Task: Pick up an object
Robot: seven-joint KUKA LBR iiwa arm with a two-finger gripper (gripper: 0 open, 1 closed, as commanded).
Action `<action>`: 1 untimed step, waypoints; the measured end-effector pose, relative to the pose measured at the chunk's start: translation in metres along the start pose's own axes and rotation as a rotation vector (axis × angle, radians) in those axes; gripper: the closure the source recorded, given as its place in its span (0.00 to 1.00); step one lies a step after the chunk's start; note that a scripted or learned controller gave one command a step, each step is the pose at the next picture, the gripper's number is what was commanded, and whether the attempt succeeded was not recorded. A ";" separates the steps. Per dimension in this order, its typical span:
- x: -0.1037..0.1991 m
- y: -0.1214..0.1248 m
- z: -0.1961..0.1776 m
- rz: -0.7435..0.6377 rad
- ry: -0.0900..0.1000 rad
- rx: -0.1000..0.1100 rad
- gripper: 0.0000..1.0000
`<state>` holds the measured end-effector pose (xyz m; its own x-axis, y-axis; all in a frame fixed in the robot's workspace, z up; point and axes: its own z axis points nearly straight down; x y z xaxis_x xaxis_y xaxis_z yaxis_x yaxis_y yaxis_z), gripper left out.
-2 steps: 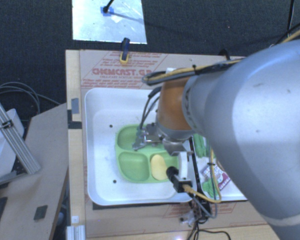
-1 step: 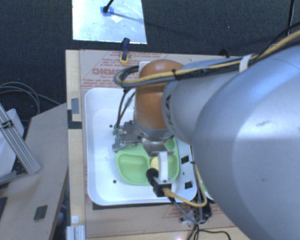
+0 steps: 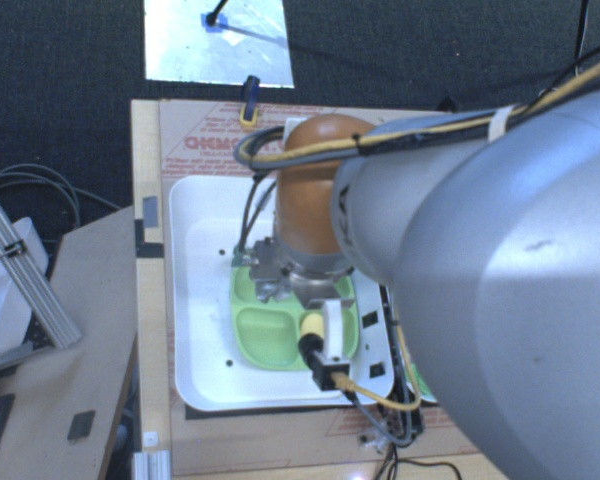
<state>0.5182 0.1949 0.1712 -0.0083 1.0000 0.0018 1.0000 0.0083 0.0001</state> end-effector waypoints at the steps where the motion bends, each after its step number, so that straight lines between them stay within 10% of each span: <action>1: -0.043 0.008 -0.139 0.009 0.001 -0.013 1.00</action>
<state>0.5263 0.1518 0.3103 0.0007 1.0000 0.0032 0.9999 -0.0008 0.0135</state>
